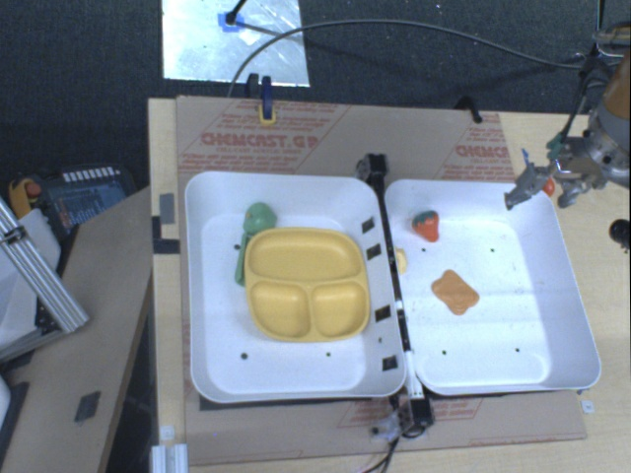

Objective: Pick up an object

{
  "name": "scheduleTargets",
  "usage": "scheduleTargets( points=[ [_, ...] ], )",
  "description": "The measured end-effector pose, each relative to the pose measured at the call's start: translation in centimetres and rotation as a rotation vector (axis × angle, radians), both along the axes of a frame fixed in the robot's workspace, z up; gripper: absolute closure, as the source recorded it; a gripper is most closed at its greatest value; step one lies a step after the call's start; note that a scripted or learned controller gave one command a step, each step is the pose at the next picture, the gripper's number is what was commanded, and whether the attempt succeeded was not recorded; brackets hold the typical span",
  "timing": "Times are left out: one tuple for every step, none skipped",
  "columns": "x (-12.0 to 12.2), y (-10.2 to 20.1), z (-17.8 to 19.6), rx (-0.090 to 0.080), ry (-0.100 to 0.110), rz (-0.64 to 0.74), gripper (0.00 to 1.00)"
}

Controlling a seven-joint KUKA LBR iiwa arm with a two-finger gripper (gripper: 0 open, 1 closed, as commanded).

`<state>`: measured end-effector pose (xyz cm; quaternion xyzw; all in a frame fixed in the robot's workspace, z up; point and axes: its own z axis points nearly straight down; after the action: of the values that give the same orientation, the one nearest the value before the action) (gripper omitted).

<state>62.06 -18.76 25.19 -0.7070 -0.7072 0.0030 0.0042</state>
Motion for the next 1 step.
scheduleTargets(
  points=[
    [0.22, 0.09, 0.78, -0.002, -0.012, 0.003, 0.0]
  ],
)
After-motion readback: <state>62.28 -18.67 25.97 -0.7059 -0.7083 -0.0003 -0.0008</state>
